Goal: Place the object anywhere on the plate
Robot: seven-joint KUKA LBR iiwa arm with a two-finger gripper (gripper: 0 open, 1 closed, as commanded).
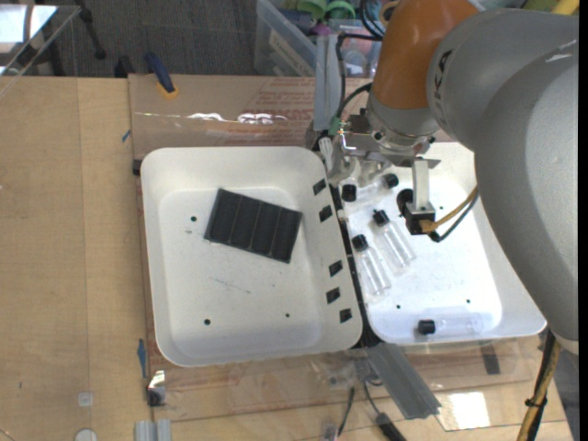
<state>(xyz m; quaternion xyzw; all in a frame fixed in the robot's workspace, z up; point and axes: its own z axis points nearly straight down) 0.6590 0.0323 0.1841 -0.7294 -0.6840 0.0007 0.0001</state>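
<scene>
A flat black ribbed plate [253, 225] lies in the left bin [175, 333], slightly turned, near its far middle. Several clear tubes with black caps lie in the right bin [487, 292]: two side by side [386, 251] near the bin's left wall, and one [448, 324] by the front edge. My gripper [367, 165] hangs under the orange-banded wrist over the far left corner of the right bin, just above the capped ends of the tubes. The wrist hides the gripper's tip, and no object is seen in it.
Small black tabs [333, 266] line the ridge between the two bins. A clear box of colourful items [340, 7] stands behind the bins. The bulky grey arm [524, 108] covers the right bin's far right side.
</scene>
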